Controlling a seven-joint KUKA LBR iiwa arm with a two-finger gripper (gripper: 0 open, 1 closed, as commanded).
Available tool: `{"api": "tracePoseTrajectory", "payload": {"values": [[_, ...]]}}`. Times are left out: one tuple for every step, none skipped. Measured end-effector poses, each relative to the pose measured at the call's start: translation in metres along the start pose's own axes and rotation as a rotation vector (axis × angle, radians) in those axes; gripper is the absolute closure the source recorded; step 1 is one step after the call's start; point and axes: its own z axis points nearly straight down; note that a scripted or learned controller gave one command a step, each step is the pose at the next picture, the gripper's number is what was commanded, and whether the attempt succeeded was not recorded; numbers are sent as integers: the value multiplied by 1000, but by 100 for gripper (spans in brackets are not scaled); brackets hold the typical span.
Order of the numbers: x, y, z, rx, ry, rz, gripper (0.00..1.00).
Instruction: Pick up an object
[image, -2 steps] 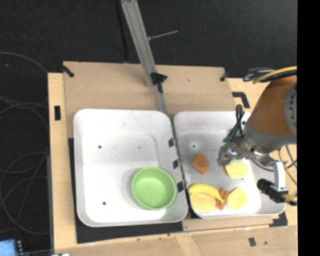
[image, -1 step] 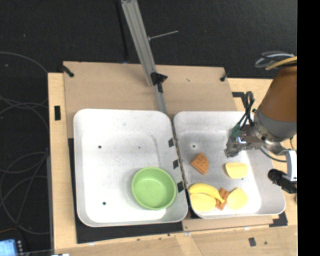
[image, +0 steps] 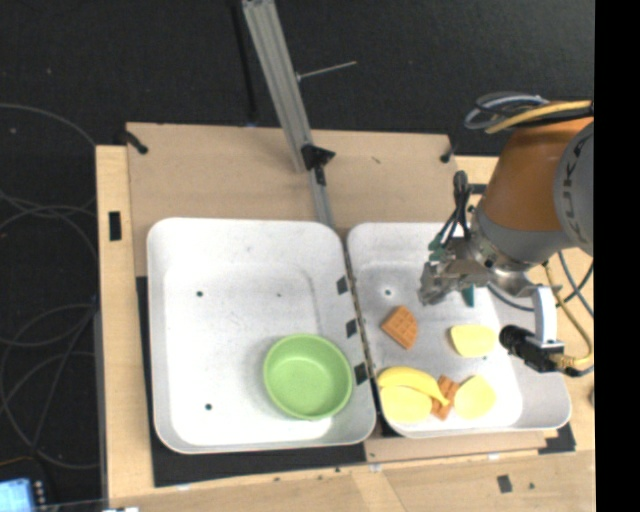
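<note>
The gripper (image: 437, 290) is hanging over the upper part of the right bin (image: 400, 245), with the arm (image: 535, 190) reaching in from the right; whether its pincer is apart or together cannot be told, since that end is showing only as a dark, blurred mass from above, and nothing is visibly being carried. The candidate objects are lying low in the same bin: an orange waffle-like piece (image: 400, 327) just below and left of the gripper, a pale yellow piece (image: 472, 340) to its lower right, and a yellow cluster (image: 405, 392) with a small orange piece (image: 443, 393) and another yellow piece (image: 476, 397) near the front wall. A green bowl (image: 308, 375) is sitting in the left bin (image: 200, 260). By this evidence the approach step is in hand, not the grasp. The next move is calling for a short shift toward one piece, probably the waffle-like one as nearest, then a descent squarely over it.
</note>
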Motion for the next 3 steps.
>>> {"api": "tracePoseTrajectory", "payload": {"values": [[51, 30, -12, -2, 0, -1, 100], [98, 67, -15, -1, 0, -1, 100], [141, 88, -3, 0, -2, 2, 100]]}}
